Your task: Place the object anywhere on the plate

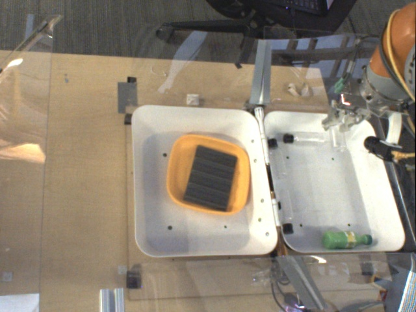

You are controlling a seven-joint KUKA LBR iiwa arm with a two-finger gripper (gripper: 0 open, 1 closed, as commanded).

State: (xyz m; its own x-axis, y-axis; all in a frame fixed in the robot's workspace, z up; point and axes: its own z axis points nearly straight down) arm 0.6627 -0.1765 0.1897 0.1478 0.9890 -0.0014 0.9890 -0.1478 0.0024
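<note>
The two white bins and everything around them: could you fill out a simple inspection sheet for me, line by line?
Surface: wooden bench bearing left bin and right bin, side by side.
Job's things: orange plate in the left bin with a dark ridged block lying on it; green bottle on its side near the right bin's front edge.
Clutter: small clear tube in the right bin's far part.
Grippers: gripper over the right bin's far right corner.
Cables: wires at the bench's near edge.
Surroundings: office chair base on carpet.
</note>
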